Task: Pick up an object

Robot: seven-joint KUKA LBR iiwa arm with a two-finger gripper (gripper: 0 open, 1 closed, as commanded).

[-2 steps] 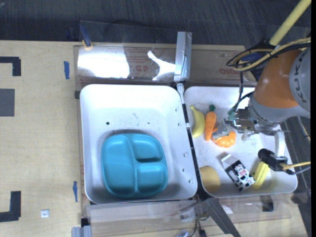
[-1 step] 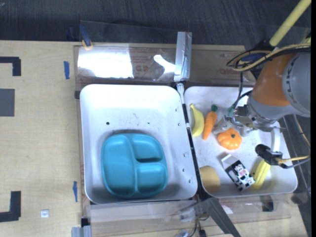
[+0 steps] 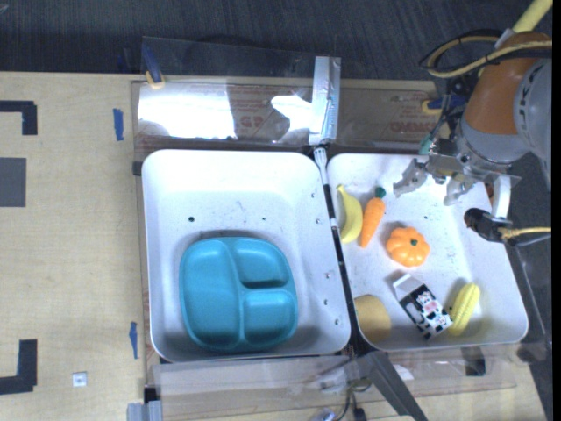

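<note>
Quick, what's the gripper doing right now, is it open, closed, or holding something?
Gripper: open, holding nothing, above the far end of the right bin.

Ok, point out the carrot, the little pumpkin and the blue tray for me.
carrot (image 3: 372,221), camera view, middle of its orange body.
pumpkin (image 3: 408,246), camera view, centre of its top.
blue tray (image 3: 203,281), camera view, floor of its large left compartment.

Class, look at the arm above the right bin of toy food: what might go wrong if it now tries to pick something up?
1. The carrot lies against the banana, so closing on one may nudge or drag the other.
2. The pumpkin is round and could slip out of a two-finger grip.
3. The gripper hovers near the right bin's far edge, over no item, so descending straight down would likely grasp nothing.
</note>
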